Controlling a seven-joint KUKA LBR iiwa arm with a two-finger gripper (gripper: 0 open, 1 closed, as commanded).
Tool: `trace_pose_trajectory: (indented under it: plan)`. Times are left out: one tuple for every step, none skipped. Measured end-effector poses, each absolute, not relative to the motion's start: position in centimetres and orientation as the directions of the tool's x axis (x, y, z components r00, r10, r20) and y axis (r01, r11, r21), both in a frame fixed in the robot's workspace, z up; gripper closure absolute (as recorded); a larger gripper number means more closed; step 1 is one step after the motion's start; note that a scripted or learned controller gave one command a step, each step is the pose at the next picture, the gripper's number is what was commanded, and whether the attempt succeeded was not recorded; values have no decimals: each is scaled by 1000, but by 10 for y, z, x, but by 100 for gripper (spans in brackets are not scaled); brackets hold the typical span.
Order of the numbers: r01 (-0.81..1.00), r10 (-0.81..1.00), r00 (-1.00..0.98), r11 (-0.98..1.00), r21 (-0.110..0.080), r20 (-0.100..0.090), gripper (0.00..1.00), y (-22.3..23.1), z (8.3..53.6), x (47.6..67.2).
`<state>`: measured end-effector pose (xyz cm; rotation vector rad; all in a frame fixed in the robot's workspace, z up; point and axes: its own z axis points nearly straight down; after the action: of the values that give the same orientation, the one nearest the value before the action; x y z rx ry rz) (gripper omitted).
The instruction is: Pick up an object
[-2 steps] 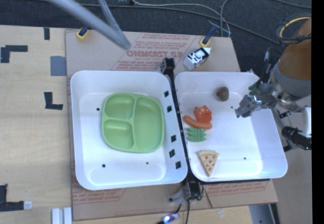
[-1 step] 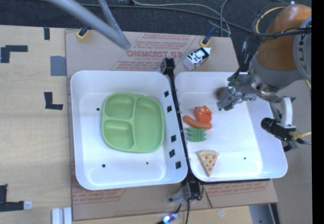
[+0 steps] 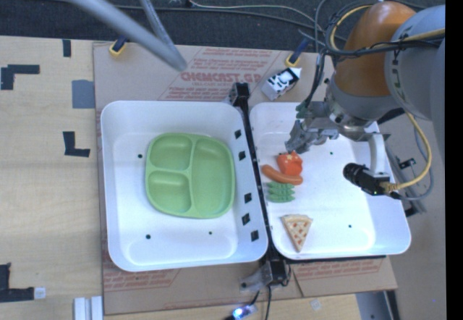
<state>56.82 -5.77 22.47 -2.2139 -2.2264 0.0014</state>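
In the right bin (image 3: 362,232) lie several toy foods. A red tomato-like piece (image 3: 290,163) sits by the bin's left wall, with an orange carrot (image 3: 279,175) just below it and a green ridged piece (image 3: 280,192) under that. A pizza slice (image 3: 296,229) lies nearer the front. My gripper (image 3: 302,139) hangs over the back left of this bin, just above and to the right of the red piece. Nothing shows between its fingers.
The left bin (image 3: 123,137) holds a green divided plate (image 3: 191,174). A black divider (image 3: 249,166) runs between the bins. A small black-and-white object (image 3: 281,80) lies behind the right bin on the cardboard. Cables trail beside the arm at the right.
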Motion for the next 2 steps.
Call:
trace_pose_trajectory:
  plan:
    - [1000, 1000, -7, 7, -1, 1, 100, -1, 230, 580]
    - [1000, 1000, -7, 7, 0, 2, 100, 57, 233, 604]
